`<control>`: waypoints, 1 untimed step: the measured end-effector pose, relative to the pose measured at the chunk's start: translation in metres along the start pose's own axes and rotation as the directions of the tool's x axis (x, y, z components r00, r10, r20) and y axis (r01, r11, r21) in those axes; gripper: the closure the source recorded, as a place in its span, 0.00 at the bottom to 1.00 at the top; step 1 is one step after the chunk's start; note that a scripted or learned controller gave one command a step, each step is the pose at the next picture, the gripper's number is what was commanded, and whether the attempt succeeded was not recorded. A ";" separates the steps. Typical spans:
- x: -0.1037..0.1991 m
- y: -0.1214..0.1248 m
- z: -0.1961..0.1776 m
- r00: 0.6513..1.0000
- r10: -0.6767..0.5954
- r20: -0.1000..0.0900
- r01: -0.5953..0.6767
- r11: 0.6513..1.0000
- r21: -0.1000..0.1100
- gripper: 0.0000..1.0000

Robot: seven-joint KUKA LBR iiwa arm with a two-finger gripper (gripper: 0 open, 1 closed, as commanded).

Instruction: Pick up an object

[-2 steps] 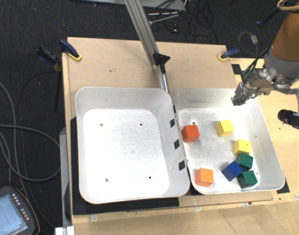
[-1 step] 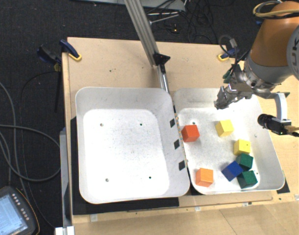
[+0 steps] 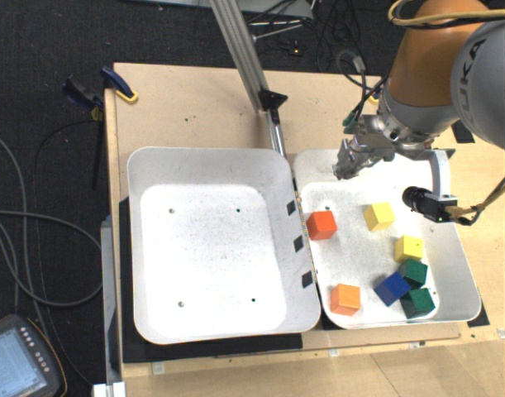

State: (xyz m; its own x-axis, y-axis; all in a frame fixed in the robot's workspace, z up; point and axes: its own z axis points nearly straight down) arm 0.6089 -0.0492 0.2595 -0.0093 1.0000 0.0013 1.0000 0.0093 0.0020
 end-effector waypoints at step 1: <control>0.052 0.014 0.011 1.000 0.001 0.000 -0.001 1.000 0.001 1.00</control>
State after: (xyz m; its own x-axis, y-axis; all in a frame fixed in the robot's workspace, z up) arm 0.6224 0.0025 0.2486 -0.0085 1.0000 0.0012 1.0000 0.0085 0.0010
